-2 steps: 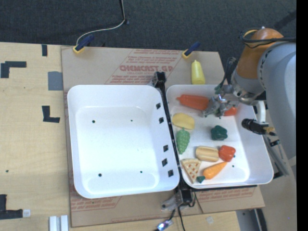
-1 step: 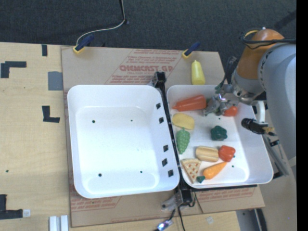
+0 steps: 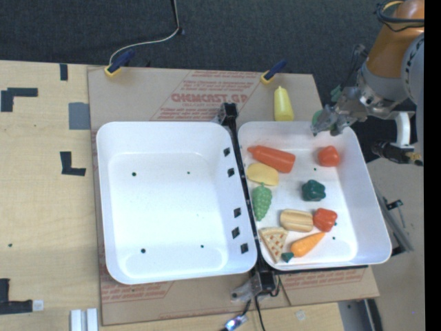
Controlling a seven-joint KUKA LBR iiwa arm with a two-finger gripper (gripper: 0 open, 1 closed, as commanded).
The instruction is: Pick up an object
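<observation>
Top-down cam: wooden bench [image 3: 41,205] w/ a cardboard sheet [image 3: 200,92] on it, dark carpet [image 3: 83,16] behind, white cable [image 3: 162,26] trailing over it. Two white bins side by side; left bin [image 3: 110,185] and right bin [image 3: 368,205].

Right bin has the toy food: long red pepper [image 3: 273,158], lemon [image 3: 262,174], grapes [image 3: 261,201], small tomato [image 3: 329,156], green broccoli-ish thing [image 3: 313,190], bread roll [image 3: 297,220], red pepper [image 3: 324,218], carrot [image 3: 305,244], waffle wedge [image 3: 273,241]. Yellow bottle [image 3: 283,104] sits outside, just behind the bin.

Gripper [image 3: 329,121] hangs over the right bin's far right corner, just above the tomato, apart from it. Can't tell how wide it's open, too small/blurry. Nothing visibly in it.
</observation>
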